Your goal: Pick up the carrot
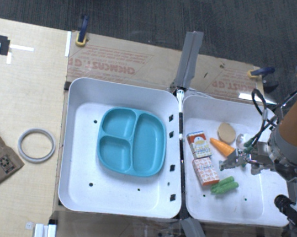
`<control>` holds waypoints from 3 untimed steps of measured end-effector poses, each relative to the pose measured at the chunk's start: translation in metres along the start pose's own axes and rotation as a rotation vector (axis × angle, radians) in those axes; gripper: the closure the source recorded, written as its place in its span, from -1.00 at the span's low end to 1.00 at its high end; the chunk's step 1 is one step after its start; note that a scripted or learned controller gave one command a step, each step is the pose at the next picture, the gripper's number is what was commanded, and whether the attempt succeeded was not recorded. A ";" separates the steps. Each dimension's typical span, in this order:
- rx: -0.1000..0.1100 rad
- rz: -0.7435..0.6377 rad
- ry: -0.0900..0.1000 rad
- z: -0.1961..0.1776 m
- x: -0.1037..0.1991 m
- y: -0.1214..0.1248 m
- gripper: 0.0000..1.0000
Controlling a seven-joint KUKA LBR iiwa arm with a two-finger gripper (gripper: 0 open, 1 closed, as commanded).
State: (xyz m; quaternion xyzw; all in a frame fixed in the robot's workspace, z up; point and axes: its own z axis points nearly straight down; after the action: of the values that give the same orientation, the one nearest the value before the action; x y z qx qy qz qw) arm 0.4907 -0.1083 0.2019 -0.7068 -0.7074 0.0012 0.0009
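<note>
The orange carrot lies in the right bin, pointing up-left, with its thick end toward the arm. My gripper hangs low over that bin, just to the right of the carrot's thick end. It is open and nothing sits between its fingers. One fingertip points down-left, just below the carrot. The arm's grey wrist and orange band cover the bin's right side.
Around the carrot lie a tan round piece, two small cartons and a green vegetable. The left bin holds a teal divided plate. A tape ring lies on the bench at the left.
</note>
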 end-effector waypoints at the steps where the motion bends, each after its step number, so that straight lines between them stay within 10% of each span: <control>1: -0.001 0.109 0.000 0.024 -0.026 0.046 -1.00; 2: -0.015 0.245 0.002 0.104 -0.052 0.102 -1.00; 3: -0.006 0.384 0.003 0.107 -0.039 0.088 -1.00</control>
State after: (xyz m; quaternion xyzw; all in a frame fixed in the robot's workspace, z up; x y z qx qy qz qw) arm 0.5784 -0.1474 0.0943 -0.8287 -0.5597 -0.0017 -0.0004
